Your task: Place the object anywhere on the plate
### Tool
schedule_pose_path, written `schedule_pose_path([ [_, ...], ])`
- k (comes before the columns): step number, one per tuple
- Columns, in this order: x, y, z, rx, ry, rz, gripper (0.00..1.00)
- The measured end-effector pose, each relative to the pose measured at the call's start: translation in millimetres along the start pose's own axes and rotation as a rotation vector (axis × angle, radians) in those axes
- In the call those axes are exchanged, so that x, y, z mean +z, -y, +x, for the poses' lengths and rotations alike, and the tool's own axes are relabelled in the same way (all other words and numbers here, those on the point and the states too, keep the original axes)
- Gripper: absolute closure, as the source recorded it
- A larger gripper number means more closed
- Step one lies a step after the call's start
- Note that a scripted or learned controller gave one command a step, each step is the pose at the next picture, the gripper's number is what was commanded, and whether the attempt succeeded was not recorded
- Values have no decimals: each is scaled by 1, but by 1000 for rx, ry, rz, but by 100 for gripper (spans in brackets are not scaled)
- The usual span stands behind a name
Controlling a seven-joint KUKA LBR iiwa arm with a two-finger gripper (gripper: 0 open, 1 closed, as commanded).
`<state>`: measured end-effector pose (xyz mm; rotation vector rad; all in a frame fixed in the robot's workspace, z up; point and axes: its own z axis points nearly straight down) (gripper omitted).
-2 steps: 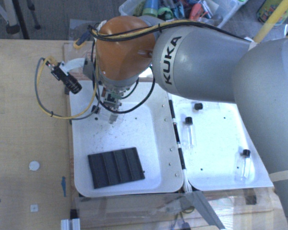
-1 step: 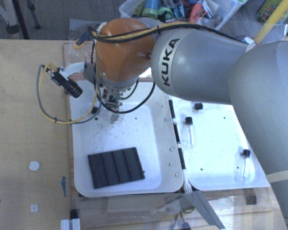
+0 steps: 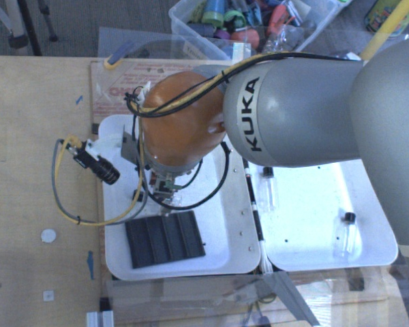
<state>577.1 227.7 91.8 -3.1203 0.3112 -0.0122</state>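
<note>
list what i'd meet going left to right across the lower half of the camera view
small white disc → black ridged slab → clear tube with black cap → clear vial with black cap

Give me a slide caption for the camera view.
KUKA gripper hovers over the left bin, close to a black ribbed slab; a clear black-capped vial lies in the right bin.

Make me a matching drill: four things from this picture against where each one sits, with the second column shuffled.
Things
1. black ribbed slab
2. clear vial with black cap
3. small white disc
4. tub of toys

Places
a. bare bench, left of the bins
b. left bin
c. beyond the bench, top of view
d. right bin

Pairs: 1-b, 2-d, 3-a, 4-c.
</note>
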Motion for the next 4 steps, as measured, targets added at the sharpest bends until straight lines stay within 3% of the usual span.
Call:
schedule_pose_path([
  [1,2,11,56,4,0,3,100],
  [2,0,-3,-7,1,-2,-2,100],
  [3,-126,-4,-20,1,8,-2,100],
  [4,-207,0,4,31,7,-1,100],
])
